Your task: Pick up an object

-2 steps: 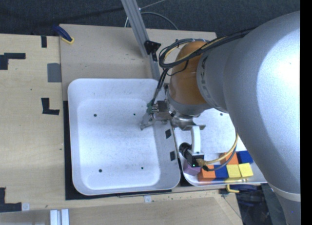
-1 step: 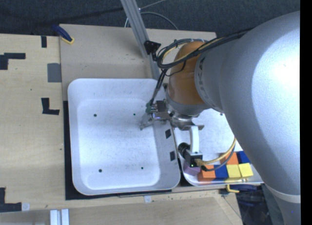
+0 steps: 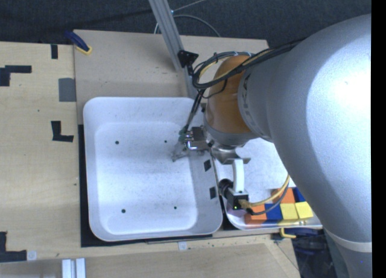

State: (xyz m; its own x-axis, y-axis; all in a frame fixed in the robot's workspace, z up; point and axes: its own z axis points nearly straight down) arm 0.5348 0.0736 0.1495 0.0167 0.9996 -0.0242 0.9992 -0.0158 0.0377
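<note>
My gripper (image 3: 184, 145) hangs over the right edge of the left white bin (image 3: 105, 150), close to the wall between the two bins. I see nothing held in it. Several coloured blocks lie at the front of the right bin (image 3: 265, 168): an orange one (image 3: 260, 208), a blue one (image 3: 274, 210) and a yellow one (image 3: 297, 211). The big grey arm with its orange band (image 3: 226, 102) hides most of the right bin.
A slanted metal pole (image 3: 164, 17) rises behind the bins. The wooden bench (image 3: 36, 120) to the left bears black tape marks, and a blue-and-yellow item (image 3: 79, 41) lies at its back corner.
</note>
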